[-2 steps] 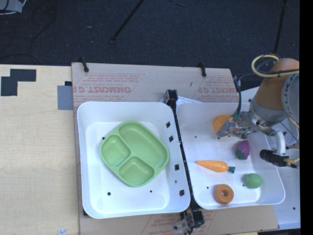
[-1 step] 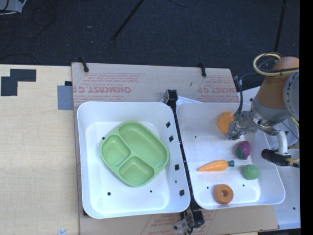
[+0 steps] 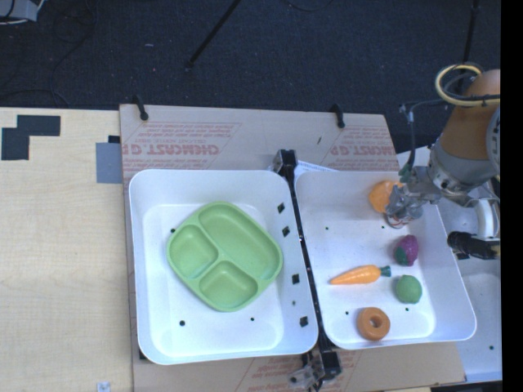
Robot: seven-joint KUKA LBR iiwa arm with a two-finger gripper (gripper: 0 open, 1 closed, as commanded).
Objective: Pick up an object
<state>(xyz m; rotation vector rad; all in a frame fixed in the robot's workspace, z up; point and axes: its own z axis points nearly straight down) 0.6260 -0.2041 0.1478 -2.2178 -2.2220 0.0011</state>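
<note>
The jaws (image 3: 403,208) hang low in the right bin (image 3: 343,333), at its far side, just beside an orange fruit (image 3: 381,194); whether they are wide or narrow I cannot tell. That fruit looks the likely target, since it is nearest. A purple piece (image 3: 407,250), green ball (image 3: 408,288), carrot (image 3: 359,275) and doughnut (image 3: 374,323) lie apart, leaving room to descend. The left bin (image 3: 155,317) holds a green tray (image 3: 224,256).
</note>
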